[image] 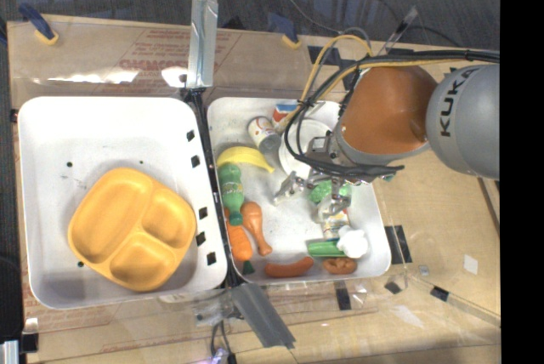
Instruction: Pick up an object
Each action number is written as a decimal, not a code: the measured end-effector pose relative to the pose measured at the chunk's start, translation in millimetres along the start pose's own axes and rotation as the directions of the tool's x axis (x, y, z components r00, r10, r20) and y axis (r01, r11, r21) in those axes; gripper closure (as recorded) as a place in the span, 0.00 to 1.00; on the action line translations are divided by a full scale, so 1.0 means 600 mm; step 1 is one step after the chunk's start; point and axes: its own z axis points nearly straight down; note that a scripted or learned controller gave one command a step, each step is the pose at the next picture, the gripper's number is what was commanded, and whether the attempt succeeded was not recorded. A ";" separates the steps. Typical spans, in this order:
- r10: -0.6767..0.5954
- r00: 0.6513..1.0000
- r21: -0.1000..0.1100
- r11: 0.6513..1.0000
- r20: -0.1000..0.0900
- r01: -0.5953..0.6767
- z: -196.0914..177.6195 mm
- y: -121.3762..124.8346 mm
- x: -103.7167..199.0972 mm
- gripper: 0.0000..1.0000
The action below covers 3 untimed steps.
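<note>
Two bins [34,184]: gripper [327,194] over the right one.
Grip: cannot tell.
Banana [242,157]: left of gripper.
Yellow tray [132,226]: far left, other bin.

You're looking down on two white bins. In the left bin [42,184] sits a yellow divided tray [132,228], tilted a little. The right bin [374,209] is crowded: a banana [242,156] near the divider, a green bottle [230,186] just below it, a carrot [240,241] and a drumstick [257,226] side by side, a sausage [289,269] along the near wall, and a green-and-white tube [336,247] toward the right corner. The arm [463,120] comes in from the right, its orange band [387,109] over the bin, and the gripper [319,184] hangs low over the bin's middle, next to a small green item [320,194]. Cables [327,69] loop behind the wrist.
</note>
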 end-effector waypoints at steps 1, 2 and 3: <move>-0.004 1.000 0.000 1.000 0.002 0.004 -0.016 -0.001 -0.003 1.00; -0.413 0.911 0.005 0.911 -0.001 0.413 -0.069 -0.104 -0.012 1.00; -0.668 0.744 0.002 0.744 0.000 0.668 -0.101 -0.118 -0.020 1.00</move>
